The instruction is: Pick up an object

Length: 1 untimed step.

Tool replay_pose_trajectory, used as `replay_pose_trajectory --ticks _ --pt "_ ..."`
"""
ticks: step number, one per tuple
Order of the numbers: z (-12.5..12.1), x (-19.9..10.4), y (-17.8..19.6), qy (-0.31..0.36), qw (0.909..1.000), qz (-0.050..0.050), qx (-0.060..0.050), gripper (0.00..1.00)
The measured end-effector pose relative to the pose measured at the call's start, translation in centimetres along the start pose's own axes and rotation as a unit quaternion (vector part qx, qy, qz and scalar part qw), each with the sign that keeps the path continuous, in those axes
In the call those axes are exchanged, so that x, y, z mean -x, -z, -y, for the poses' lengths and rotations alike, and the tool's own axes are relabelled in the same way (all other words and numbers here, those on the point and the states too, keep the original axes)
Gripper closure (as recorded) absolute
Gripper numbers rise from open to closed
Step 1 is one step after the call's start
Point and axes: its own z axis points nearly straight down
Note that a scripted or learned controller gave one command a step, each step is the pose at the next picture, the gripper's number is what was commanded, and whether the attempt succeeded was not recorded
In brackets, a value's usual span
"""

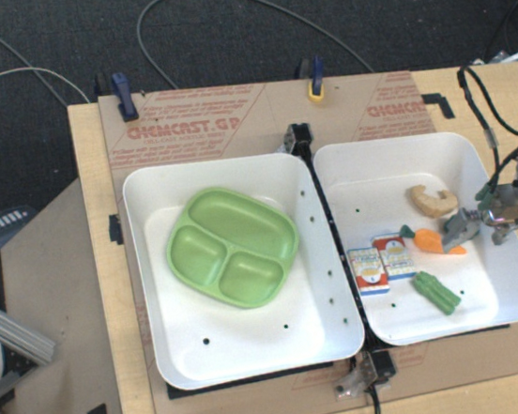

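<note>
The right bin (507, 292) holds several small objects. An orange carrot-like piece (426, 242) lies near its middle, with a tan curved piece (432, 199) just behind it. A green oblong piece (437, 291) lies toward the front. Two small red-and-white cartons (370, 270) (396, 257) lie side by side left of the carrot. My gripper (461, 230) reaches in from the right, low over the bin, its tip right beside the carrot's right end. From this slant I see nothing held.
A green divided plate (233, 247) lies in the left bin (165, 356). The ridge between the bins (330, 239) runs front to back. Clamps (122, 96) (316, 78) and cables sit at the far edge of the cardboard. A black cable (489, 124) hangs near the arm.
</note>
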Motion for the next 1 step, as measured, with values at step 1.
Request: replay_pose_trajectory --ticks 1 --pt "-5.94 -1.93 2.13 0.002 1.0000 0.001 0.001 0.00"
